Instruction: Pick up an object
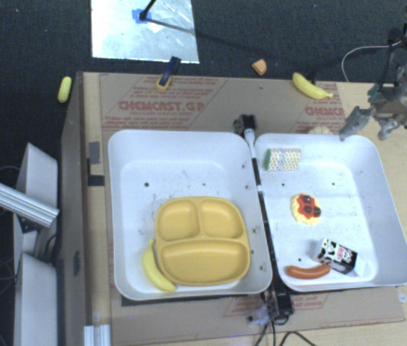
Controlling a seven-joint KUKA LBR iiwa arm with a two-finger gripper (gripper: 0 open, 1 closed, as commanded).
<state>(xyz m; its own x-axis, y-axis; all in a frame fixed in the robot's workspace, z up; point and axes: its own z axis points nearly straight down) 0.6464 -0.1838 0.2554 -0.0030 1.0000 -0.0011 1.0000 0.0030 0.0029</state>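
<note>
With nothing grasped, the end effector (371, 123) hovers spread above the right bin's (387, 193) far right corner and must next descend onto an object.

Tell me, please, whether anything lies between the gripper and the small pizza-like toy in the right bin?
Nothing visible does. The gripper hangs over the right bin's far right corner, and the pizza-like toy lies near the middle of the right bin, with bare white floor between. The patterned block sits off to the left, outside that line.

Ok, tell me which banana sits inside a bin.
The banana beside the yellow tray in the left bin; the other banana lies on the bench behind the bins.
</note>
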